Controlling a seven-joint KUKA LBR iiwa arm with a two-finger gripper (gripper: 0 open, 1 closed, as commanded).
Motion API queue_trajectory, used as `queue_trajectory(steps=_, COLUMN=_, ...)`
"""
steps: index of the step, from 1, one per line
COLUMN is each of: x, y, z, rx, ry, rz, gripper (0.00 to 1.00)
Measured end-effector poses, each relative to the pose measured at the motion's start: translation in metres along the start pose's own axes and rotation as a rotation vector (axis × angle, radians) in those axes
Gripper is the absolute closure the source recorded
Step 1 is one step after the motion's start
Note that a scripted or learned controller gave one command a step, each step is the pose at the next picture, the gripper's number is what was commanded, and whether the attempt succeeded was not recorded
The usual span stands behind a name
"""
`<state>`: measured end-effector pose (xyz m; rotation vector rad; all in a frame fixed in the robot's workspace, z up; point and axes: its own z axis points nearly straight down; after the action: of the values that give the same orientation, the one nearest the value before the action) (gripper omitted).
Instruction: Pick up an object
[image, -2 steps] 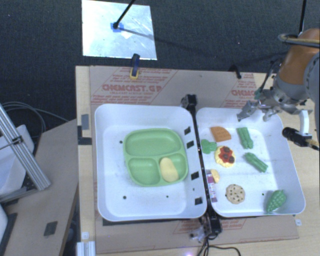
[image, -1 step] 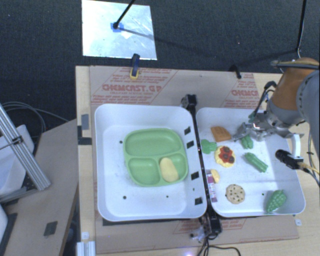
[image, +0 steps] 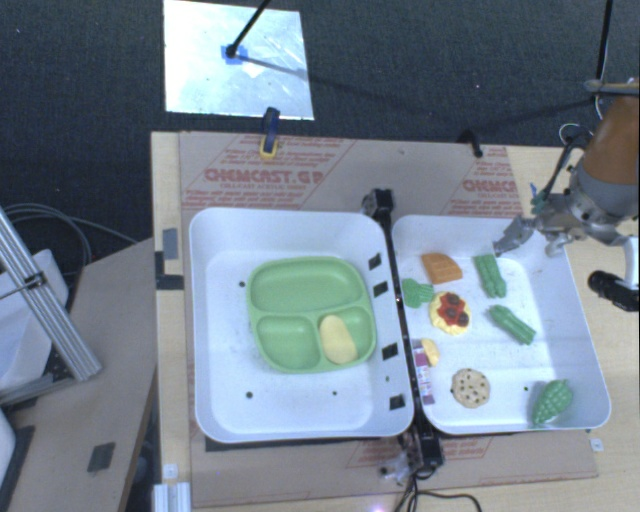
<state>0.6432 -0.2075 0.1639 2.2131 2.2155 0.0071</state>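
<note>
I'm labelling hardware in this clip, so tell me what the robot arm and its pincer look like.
The arm enters from the right: an orange-brown band sits above a rounded grey wrist section. Below it the pincer is grey metal, angular and slim, blurred at the tip. Thin dark cables loop beside the wrist. No markings can be made out.

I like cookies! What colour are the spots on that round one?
Dark brown spots on the tan round cookie, camera view.
</note>
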Motion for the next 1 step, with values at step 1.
queue_trajectory(steps=1, x=0.0149, y=0.0022, z=0.0835, rx=0.012, ry=0.005, rz=-0.003, gripper=0.00)
